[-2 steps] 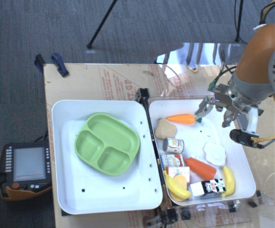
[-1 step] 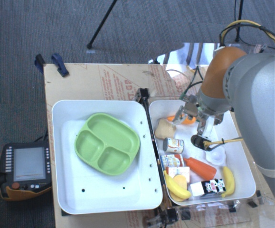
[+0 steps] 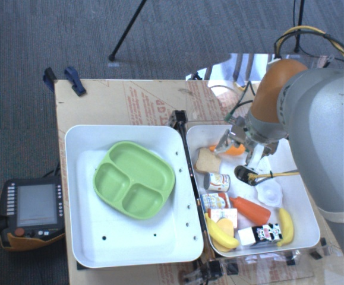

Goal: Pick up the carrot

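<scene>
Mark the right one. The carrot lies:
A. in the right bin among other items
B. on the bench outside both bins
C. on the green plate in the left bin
A: the carrot lies in the right bin, between two bananas and just behind the milk carton.

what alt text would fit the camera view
The robot's hand is over the back of the right bin, crowded with toy food; the carrot lies nearer the front. The left bin holds a green divided plate.
</scene>
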